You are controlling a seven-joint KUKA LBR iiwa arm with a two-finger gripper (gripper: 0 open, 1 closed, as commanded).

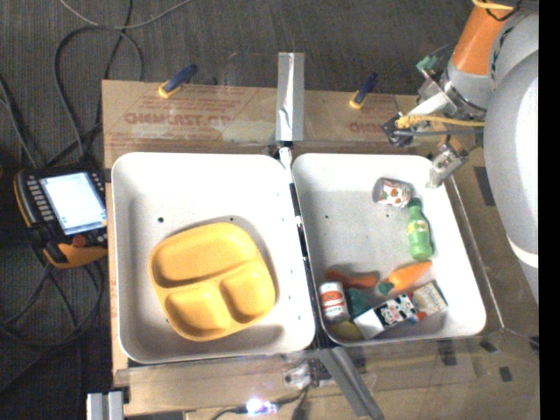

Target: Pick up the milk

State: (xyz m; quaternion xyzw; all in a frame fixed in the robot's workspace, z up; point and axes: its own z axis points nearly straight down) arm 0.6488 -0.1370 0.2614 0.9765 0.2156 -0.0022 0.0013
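White plastic is taking up most of the bench [175, 116]: two shallow bins are sitting side by side on it. My hand [440, 168] is hanging over the far right corner of the right bin [341, 208], just at its rim. I cannot tell how far open it is, and I am seeing nothing held in it.

The milk carton [396, 310], patched in black and white, is lying in the same bin but at the opposite end, close against the near wall. It is sitting well apart from my hand, toward the near side and a little to the view's left of it. A green bottle [419, 233] is lying between us along the bin's right side, and a crumpled can [393, 192] is resting nearer my hand.

Other things are crowding around the milk. A small tan box [430, 297] is sitting just beside it on the right, touching or nearly so. An orange carrot [409, 276] is lying just behind it. A teal packet [360, 303] is pressing in on its left, and beyond that a small jar with a red label [332, 302] is standing near the bin's left wall.

In the left bin [140, 191] a yellow divided tray [213, 277] is lying flat.
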